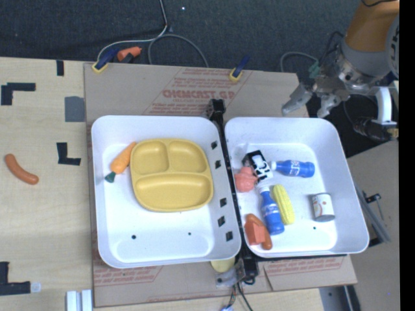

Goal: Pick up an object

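The arm comes in at the far right, its gripper (310,103) hanging above the bench just past the right bin's (343,173) far rim — fingers spread apart, nothing between them. That bin holds two blue bottles (295,168), a corn cob (283,203), a small can (321,207) and other small items. The left bin (104,193) carries a yellow divided plate (171,174) and a carrot (121,159). Both bins sit on cardboard (188,92) over a dark floor.

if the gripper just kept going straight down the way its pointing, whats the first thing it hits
Probably the top rim of the right bin, or the cardboard just outside it. The gripper hangs above that bin's upper right edge, pointing down and slightly left. The bottles and can lie further in. Depth is hard to judge from this slanted view.
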`<control>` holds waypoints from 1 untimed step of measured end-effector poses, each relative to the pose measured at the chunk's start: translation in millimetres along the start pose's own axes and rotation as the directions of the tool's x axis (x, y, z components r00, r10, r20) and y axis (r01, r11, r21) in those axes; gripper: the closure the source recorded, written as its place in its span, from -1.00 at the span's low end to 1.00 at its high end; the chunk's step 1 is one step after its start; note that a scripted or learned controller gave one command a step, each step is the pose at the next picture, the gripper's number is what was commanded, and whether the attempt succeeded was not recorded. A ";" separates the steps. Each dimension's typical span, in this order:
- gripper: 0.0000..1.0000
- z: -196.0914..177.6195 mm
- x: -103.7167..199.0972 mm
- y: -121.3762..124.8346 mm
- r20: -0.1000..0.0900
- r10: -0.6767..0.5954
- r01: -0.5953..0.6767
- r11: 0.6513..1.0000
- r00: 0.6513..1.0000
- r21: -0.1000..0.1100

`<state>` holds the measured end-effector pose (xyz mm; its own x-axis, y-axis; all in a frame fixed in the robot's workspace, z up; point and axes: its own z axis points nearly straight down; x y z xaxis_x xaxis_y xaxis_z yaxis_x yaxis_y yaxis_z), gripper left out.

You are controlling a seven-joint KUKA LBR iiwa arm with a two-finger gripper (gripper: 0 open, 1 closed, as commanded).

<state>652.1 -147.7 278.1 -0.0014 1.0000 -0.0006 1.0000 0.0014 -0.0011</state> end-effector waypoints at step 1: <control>-1.00 191.8 54.8 11.7 -0.002 -0.002 0.002 1.000 1.000 0.016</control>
<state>663.6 -93.0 86.3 -0.0032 1.0000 0.0011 0.9998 0.0032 -0.0171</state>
